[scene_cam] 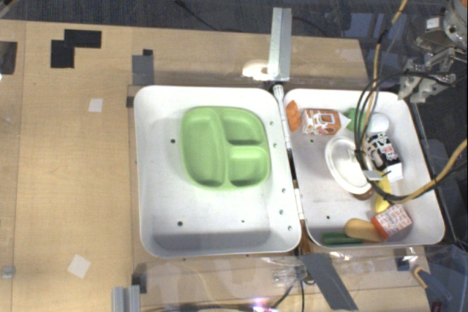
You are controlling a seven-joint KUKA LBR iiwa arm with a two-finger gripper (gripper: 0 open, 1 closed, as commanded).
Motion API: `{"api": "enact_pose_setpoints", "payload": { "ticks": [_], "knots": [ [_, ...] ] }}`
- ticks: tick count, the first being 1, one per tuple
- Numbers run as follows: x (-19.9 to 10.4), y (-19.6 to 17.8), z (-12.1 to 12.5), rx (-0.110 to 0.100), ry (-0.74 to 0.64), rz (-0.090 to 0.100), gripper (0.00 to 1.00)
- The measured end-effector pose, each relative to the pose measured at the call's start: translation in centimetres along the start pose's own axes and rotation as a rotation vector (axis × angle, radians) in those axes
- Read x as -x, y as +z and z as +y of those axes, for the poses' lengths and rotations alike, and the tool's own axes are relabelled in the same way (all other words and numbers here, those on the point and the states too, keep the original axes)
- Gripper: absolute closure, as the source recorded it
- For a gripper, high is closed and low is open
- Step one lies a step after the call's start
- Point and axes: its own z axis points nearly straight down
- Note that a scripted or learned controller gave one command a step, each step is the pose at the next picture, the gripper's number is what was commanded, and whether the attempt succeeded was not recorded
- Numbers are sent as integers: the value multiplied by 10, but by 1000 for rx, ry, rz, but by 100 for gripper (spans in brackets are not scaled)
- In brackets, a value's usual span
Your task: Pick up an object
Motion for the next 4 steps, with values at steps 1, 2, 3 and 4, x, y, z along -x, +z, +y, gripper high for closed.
{"api": "enact_pose_setpoints", "payload": {
  "ticks": [1,2,3,4],
  "knots": [
    [2,-13,-2,-8,2,-5,100],
    [4,-26,-3,-16,4,-10,100],
    [6,-39,-4,-24,6,-15,100],
    [8,-52,-6,-32,8,-20,100]
  ]
}}
